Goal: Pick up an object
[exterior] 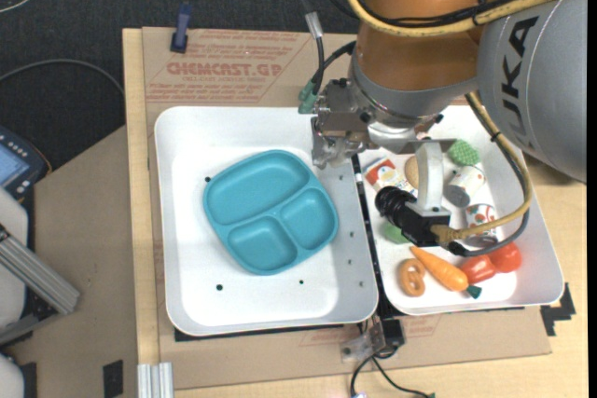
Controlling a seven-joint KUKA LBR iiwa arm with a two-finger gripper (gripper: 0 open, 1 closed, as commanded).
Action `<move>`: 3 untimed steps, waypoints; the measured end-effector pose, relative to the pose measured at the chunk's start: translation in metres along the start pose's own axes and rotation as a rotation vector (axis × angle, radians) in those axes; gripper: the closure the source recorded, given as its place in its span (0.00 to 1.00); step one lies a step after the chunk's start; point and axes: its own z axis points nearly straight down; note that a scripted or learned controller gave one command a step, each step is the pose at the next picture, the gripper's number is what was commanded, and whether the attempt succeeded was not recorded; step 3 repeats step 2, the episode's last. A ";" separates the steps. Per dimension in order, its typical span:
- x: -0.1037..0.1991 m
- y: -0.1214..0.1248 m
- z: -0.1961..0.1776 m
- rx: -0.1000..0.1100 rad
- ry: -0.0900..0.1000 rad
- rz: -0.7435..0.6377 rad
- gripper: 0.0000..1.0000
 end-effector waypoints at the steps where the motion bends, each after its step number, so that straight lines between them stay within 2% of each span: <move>1: 0.002 0.001 -0.005 0.005 -0.002 -0.002 1.00; 2: -0.046 -0.003 0.039 0.014 -0.004 0.003 1.00; 3: -0.046 -0.003 0.039 0.014 -0.004 0.003 1.00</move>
